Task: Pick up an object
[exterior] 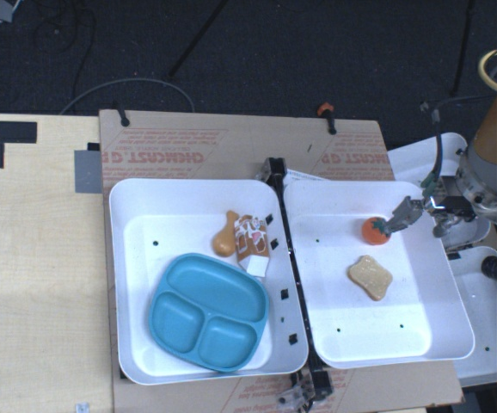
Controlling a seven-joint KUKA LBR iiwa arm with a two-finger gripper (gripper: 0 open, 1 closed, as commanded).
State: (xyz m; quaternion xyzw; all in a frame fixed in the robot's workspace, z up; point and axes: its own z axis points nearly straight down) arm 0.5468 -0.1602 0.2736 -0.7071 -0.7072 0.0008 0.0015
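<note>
While nothing is lifted yet, the gripper (396,223) sits low in the right bin (442,269), tip touching or just beside the small red-orange object (375,230) at about 2 o'clock in that bin. One finger is visible reaching toward 9 o'clock; the jaw state I can't tell from this angle, and whether the object sits between the fingers isn't clear either. So: approach looks done; grasp, closure check and lift remain.

Right bin contents: red-orange object plus a tan, biscuit-like piece (371,277) near centre, at 6 o'clock from the red one, well clear of it.

Left bin (132,231): blue three-compartment tray (207,311) toward 6 o'clock; at 1 o'clock from it an orange-tan figure (225,236) and a brown-and-white item (250,237) side by side, possibly touching. A small white piece (256,265) sits at the tray's edge.
</note>
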